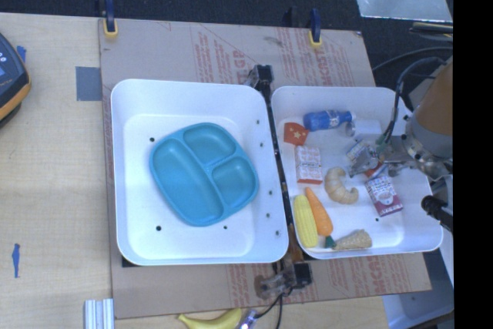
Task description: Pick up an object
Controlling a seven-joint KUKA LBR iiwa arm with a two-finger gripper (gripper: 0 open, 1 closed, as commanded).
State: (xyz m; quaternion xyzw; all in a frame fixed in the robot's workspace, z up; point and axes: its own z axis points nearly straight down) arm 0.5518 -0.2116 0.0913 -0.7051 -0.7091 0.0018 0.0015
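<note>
1. Bottom edge of frame: a banana (209,317) on the bench
2. Right bin (416,244), lower part: corn (305,221), carrot (319,212), croissant (341,186), red packet (384,193)
3. Mid-right: gripper (368,156) low among the items, grip state unclear
4. Left bin (131,166): blue divided plate (203,173)
5. Upper right bin: blue bottle (328,120)

The left white bin (123,166) holds a blue divided plate (203,173). Both bins sit on a cardboard sheet (192,50) fastened by two blue clamps (108,11) – on a wooden counter (46,204). A banana (209,318) lies at the near edge – a grey tape patch (88,82) sits left.
</note>
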